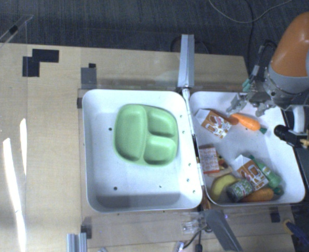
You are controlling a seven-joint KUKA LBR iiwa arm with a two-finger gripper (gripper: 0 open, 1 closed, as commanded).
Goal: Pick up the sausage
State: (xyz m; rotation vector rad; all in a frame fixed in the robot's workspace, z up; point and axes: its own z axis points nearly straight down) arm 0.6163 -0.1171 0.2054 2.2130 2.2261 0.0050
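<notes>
sausage (259, 195), as best i can make it out, is the orange-brown long thing lying along the near wall of the right bin (293, 159), at the near-right corner. it lies flat, touching a dark can (240, 190) on its left, with a green bottle (273, 179) just behind it. i can't be sure of its identity at this sharpness.

my pincer (247, 111) is well apart from it, over the far end of the same bin. its two fingers (235, 105) are spread, with nothing gripped between them. just under their tips lies a carrot (246, 122), and beside that, to the left, an orange-and-white carton (215, 124).

a second carton (253, 172) lies between the pincer and the sausage, a banana (222, 183) sits left of the can, and a small packet (209, 159) lies by the left wall.

the left bin (99, 161) bears a green divided tray (146, 134).
</notes>
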